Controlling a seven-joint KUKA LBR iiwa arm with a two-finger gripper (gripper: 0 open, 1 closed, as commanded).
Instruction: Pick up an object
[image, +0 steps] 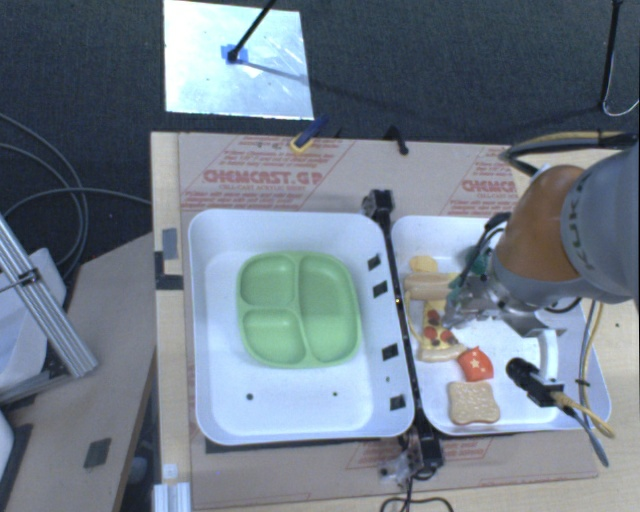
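In the right bin (440, 232), several toy foods lie close together. A yellow piece (423, 265) and a tan hot-dog bun (424, 288) are near the divider. A pizza slice (436, 342) lies just below them. Nearer the front are a red tomato-like piece (475, 363) and a slice of toast (472, 402). My gripper (454, 312) hangs low over the bun and the upper end of the pizza slice, reaching in from the right. The grey wrist and orange band hide the bin's right half.
The left bin (220, 400) holds a green divided plate (297, 308). A black clip strip (392, 300) runs between the two bins. Both bins rest on a cardboard sheet (260, 170), with cables off to the left.
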